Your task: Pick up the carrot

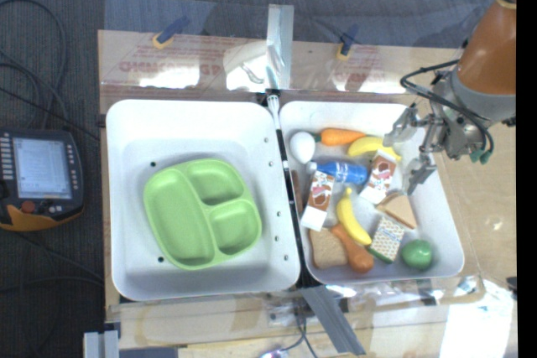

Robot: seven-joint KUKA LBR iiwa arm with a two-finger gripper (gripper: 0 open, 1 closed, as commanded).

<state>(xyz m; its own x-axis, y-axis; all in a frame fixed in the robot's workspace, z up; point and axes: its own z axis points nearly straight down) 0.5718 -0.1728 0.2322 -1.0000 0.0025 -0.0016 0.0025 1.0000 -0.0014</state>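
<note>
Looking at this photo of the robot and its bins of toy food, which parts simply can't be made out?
- Gripper, camera view: the fingers are small and blurred, lost among metal parts and cables.
- Arm: cut off by the right edge.
- Bread slice: partly covered by an orange sausage-like piece and a banana.
- Blue bottle and small cartons: labels too small to read.
- Handheld screen: text too small, left side cut off.

The divided plate lies in the left bin. In the right bin, the carrot lies at the back, right of the egg; the gripper hangs above that bin's right side
</note>
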